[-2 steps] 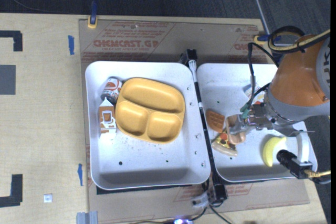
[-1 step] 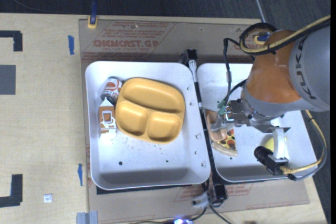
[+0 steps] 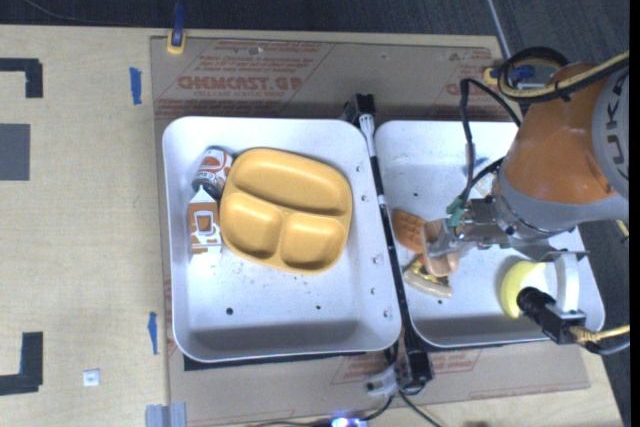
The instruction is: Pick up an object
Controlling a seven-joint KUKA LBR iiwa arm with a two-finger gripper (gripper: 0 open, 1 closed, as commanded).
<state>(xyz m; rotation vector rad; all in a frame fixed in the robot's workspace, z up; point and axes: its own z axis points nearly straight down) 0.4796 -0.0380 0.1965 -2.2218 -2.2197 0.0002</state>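
Here a smooth yellow compartmented tray (image 3: 284, 209) fills the left bin (image 3: 200, 315).

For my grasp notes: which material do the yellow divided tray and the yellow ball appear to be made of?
The yellow divided tray looks like moulded plastic, smooth and slightly glossy, with soft highlights on its rounded compartments. The yellow ball looks matte, possibly felt or foam; it is too small to tell.

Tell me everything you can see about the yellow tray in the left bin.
The yellow tray looks like smooth, matte plastic, with rounded corners and three compartments: one long, two smaller. It lies slightly turned in the upper middle of the left bin. Its left edge meets or overlaps a small orange-and-white item.
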